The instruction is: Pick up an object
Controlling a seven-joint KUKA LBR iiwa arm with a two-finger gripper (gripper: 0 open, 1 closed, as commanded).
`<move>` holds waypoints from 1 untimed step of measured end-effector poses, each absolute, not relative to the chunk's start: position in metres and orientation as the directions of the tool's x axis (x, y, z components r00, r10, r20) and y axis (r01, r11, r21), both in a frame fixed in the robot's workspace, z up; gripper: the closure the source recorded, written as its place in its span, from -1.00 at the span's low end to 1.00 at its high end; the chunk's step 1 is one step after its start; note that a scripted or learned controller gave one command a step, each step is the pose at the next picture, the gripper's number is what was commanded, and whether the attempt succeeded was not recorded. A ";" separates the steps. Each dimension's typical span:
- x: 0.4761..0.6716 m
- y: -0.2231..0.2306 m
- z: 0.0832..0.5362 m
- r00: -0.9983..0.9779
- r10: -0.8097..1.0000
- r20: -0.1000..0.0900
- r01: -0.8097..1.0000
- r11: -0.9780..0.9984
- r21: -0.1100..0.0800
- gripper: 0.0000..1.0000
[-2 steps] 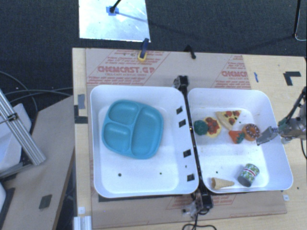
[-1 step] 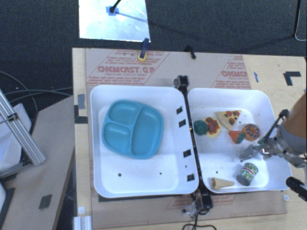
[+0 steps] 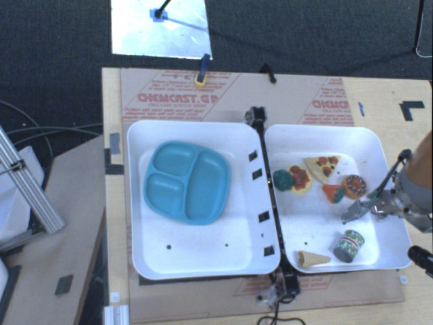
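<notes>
The right bin (image 3: 379, 147) holds several toy foods: a pizza slice (image 3: 323, 166), a green and red piece on a yellow base (image 3: 292, 179), an orange carrot (image 3: 332, 193), a round orange piece (image 3: 354, 185), a small can (image 3: 348, 245) and an ice cream cone (image 3: 313, 258). My gripper (image 3: 358, 208) reaches in from the right, low over the bin floor. It sits just below the round orange piece and above the can. It looks open, and nothing is between its fingers.
A blue divided plate (image 3: 187, 182) lies in the left bin (image 3: 142, 249). A black divider (image 3: 269, 195) runs between the bins. A yellow and blue item (image 3: 201, 73) lies on the board behind them.
</notes>
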State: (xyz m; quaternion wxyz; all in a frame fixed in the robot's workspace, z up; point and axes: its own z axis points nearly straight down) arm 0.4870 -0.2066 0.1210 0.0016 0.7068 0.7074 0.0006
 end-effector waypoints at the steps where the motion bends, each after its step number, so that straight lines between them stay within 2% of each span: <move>1: 0.594 -0.203 0.084 -0.010 1.000 -0.003 1.000 0.010 0.010 -1.00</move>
